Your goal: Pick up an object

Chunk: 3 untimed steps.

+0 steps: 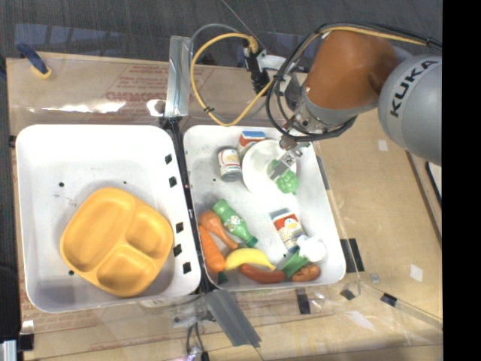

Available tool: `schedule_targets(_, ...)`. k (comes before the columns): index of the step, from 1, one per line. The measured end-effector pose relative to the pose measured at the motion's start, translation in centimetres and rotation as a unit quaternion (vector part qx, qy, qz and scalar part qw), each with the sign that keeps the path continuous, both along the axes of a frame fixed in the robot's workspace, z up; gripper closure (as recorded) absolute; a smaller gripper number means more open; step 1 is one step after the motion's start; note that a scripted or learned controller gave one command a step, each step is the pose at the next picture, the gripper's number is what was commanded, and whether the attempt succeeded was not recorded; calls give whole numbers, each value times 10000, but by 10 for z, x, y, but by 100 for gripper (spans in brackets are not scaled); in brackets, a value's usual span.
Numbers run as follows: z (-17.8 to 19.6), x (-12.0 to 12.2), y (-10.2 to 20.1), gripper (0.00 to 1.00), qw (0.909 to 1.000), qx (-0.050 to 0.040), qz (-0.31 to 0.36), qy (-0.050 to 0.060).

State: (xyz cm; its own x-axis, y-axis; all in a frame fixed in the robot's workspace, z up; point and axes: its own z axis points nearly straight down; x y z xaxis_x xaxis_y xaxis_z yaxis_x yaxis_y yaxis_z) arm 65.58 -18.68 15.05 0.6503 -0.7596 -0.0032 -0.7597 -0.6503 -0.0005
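The worktop carried two shallow white bins side by side. The left bin held one item, a yellow divided tray with several compartments, lying slightly skewed toward the bin's near half.

The right bin held the loose objects. At its far end sat a small can on its side, with a red-and-blue carton just behind it and a white plate beside both. A green item lay at the plate's right edge, directly under the arm's wrist. Mid-bin, a green bottle lay tilted, and a small labelled packet lay apart from it toward the right wall. Along the near wall were clustered an orange carrot, a yellow banana, a brown sausage and a white-and-green item, several of them touching.

The pincer was low over the far right of this bin, at the plate and green item. Whether it was wide, narrow or clamped on anything could not be determined; the wrist and cables masked it.
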Motion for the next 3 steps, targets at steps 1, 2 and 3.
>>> schedule_targets(1, -4, -7, -2, 100, 9884, -17, 1518, -20)
schedule_targets(2, -6, -38, -22, 100, 9721, -20, 2347, -45)
schedule_targets(3, 7, -113, -22, 100, 9597, 2, 2811, -23)
